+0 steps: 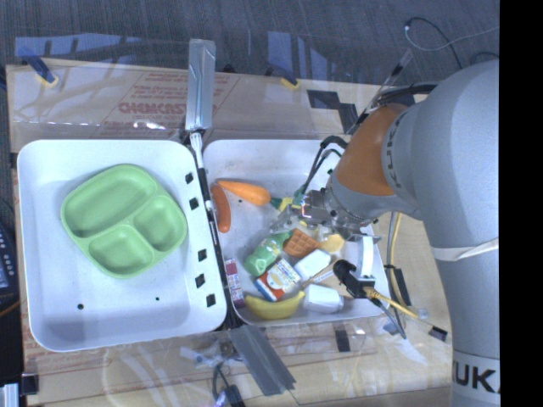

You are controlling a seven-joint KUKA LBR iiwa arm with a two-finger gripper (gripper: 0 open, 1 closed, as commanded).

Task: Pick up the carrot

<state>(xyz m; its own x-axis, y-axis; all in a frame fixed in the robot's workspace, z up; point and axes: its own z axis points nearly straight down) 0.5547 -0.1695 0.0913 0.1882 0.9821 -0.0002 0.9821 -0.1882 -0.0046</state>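
The carrot [243,192] is orange and lies on its side in the back left part of the right bin [254,153]. My gripper [297,214] hangs low over the middle of that bin, a short way right of the carrot's tip and above a pile of toy food. Nothing shows it touching the carrot. The grey arm with its orange band [366,161] hides the bin's right part.
A red-brown sausage [221,208] lies against the right bin's left wall beside the carrot. Below the gripper are a green bottle [266,253], a waffle piece [299,244], a small carton [277,281], a banana [273,307] and white blocks. The left bin [51,312] holds a green divided plate [124,219].
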